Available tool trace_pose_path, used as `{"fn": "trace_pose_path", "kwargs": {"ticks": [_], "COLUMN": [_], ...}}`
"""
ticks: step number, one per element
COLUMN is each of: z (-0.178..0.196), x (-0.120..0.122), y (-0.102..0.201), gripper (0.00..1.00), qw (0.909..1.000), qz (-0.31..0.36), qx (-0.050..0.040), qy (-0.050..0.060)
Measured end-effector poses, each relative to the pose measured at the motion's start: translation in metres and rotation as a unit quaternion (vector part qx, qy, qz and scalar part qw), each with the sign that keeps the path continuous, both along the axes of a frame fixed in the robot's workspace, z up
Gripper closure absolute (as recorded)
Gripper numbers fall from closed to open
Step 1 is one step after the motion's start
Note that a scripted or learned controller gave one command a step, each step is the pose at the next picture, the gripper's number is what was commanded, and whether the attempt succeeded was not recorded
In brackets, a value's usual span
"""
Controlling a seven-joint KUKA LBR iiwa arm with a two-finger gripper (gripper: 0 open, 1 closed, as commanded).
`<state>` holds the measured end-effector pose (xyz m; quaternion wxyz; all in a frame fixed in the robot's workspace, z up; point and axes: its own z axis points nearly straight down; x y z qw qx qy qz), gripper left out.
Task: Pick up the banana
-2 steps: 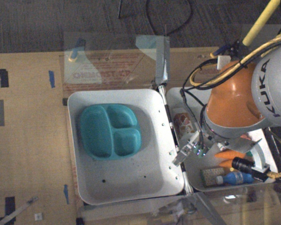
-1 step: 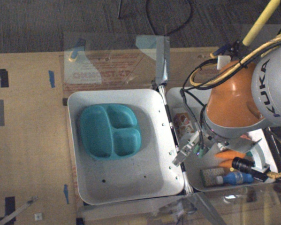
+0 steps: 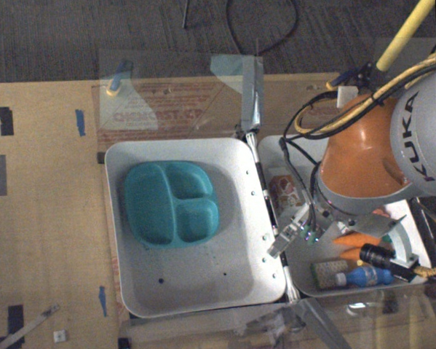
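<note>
Camera view: teal divided plate [image 3: 171, 203] in left bin [image 3: 136, 284].

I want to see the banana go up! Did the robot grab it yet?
Not yet, as far as I can see. The arm is leaning over the right bin, and its gripper is low by that bin's left wall, with no banana between its fingers. I can't spot the banana; the arm hides much of that bin. The teal plate sits in the left bin. Finding, grabbing and lifting remain.

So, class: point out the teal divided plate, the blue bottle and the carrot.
teal divided plate [image 3: 171, 203]: camera view, on its centre ridge.
blue bottle [image 3: 368, 277]: camera view, on its body.
carrot [image 3: 352, 239]: camera view, on its orange body.
</note>
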<state>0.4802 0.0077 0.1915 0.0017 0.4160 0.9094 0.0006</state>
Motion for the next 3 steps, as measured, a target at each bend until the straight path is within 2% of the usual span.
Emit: {"fn": "trace_pose_path", "kwargs": {"ticks": [1, 2, 3], "z": [0.000, -0.008, -0.039], "x": [0.000, -0.001, 0.004], "y": [0.000, 0.020, 0.064], "gripper": [0.00, 0.00, 0.00], "qw": [1.0000, 0.9904, 0.9649], "qz": [0.000, -0.138, -0.262], "qx": [0.0000, 0.0000, -0.0109], "qy": [0.000, 0.001, -0.010]}}
